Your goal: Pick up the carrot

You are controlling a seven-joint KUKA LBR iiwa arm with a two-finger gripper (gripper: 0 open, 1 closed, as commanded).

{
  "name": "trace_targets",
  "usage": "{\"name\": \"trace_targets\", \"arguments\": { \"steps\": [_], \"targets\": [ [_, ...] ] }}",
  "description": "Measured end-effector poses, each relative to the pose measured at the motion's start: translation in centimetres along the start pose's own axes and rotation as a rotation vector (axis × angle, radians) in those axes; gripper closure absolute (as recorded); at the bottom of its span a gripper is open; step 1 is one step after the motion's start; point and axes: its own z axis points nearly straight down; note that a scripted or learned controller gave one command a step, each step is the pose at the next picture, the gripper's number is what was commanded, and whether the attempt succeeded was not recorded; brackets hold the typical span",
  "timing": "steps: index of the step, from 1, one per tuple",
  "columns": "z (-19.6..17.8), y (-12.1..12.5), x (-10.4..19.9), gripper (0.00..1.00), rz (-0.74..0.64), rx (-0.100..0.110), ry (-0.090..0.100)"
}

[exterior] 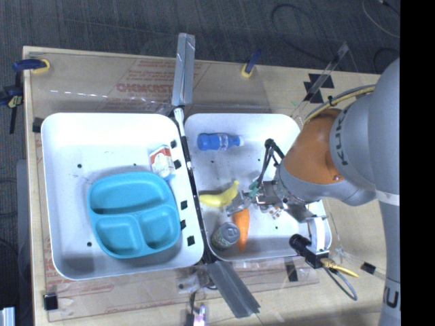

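The orange carrot [241,227] lies near the front of the right bin [285,129], pointing toward the front edge and resting against a metal can [226,235]. My gripper [253,195] hangs just above and behind the carrot's thick end, to the right of a yellow banana [219,197]. The wrist and its cabling blur the gripper's tip. Nothing is visibly held.
A blue bottle [218,141] lies at the back of the right bin. The left bin [61,141] holds a blue divided tray [132,212] and a small red-and-white packet [161,160]. The arm's orange band [314,156] covers the right bin's right side.
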Motion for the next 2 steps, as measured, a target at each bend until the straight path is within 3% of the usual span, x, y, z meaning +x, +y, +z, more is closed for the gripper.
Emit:
{"name": "trace_targets", "arguments": {
  "steps": [1, 2],
  "targets": [
    [-9.0, -1.8, 1.5, 0.0, -0.251, 0.001, 0.0],
    [0.5, -1.8, 5.0, 0.0, -0.275, 0.001, 0.001]
  ]
}}
